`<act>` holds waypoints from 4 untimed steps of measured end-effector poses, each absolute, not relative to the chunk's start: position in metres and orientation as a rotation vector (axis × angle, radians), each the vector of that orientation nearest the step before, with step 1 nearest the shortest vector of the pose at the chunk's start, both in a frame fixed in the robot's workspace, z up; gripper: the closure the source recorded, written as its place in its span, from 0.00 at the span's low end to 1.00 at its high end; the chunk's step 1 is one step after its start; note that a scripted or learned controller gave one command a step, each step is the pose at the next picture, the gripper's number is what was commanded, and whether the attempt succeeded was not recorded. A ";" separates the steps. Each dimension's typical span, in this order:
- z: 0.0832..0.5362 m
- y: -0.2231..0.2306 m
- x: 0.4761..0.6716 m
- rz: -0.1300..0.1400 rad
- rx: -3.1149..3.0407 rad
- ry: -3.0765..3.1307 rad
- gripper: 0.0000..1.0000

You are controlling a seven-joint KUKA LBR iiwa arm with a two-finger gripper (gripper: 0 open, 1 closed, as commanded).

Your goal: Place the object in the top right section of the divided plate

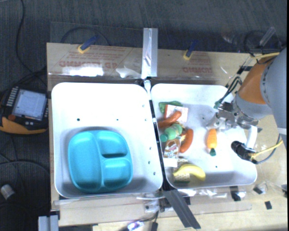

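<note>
Camera view is looking down on the counter [106, 61], where two white bins are sitting side by side. A blue divided plate [100, 160] is lying in the left bin [72, 97], toward its 6 o'clock edge. An orange carrot [211, 140] is resting on the floor of the right bin [202, 93], with a heap of toy food [174, 129] at its 9 o'clock and a banana [189, 172] at its 7 o'clock. The claw [225, 119] is hovering just at the carrot's 1 o'clock; I cannot tell how far it is open, and nothing is showing in its grip
</note>
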State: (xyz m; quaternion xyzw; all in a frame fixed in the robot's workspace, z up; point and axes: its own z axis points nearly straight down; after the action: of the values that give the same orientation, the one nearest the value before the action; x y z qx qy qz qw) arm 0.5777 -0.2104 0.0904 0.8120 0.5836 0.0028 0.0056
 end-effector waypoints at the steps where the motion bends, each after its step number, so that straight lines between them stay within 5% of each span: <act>1: 0.091 -0.172 0.531 0.017 2.931 1.103 1.00; 2: 0.144 -0.201 0.498 -0.011 3.110 0.439 1.00; 3: 0.090 -0.218 0.487 0.008 3.058 0.770 1.00; 4: 0.310 -0.224 0.484 -0.007 3.074 0.639 1.00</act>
State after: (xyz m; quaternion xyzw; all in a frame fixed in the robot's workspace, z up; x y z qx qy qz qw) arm 0.4839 -0.2242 0.3105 0.9790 0.2036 -0.0022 0.0010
